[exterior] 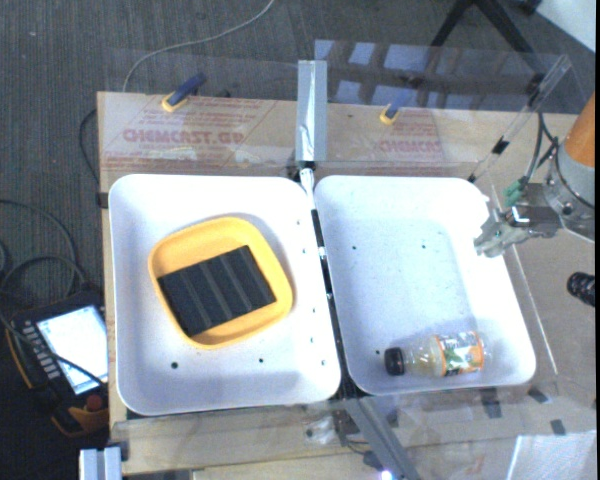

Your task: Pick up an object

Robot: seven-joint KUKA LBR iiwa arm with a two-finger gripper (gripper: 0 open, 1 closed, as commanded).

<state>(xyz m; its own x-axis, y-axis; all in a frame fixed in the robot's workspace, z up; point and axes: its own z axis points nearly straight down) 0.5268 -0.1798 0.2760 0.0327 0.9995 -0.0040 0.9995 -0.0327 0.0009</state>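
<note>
Nearest the camera, in the right shallow white plastic bin (425,208), a small clear plastic bottle with a black cap and orange-green label (436,357) lies on its side against the front wall, cap pointing left toward the divider. Nothing touches it. It is the one loose object on my side, so I judge it the likely pick target.

Left shallow white plastic bin (130,268): a yellow rounded plastic dish (220,281) sits flat in the middle, with a black ribbed rectangular block (216,289) resting inside it. Also untouched.

Further back, my gripper (492,238) hangs over the right rim of the right bin, well apart from the bottle and higher up the picture. I have nothing in my jaws; how far apart they stand is too small and cluttered here to tell.

Progress: pick not done. No object lifted, no contact made. Still left, as I judge it: travel over to the bottle, descend, close across its body, lift. A bottle on its side may roll, and the front wall crowds the approach.
</note>
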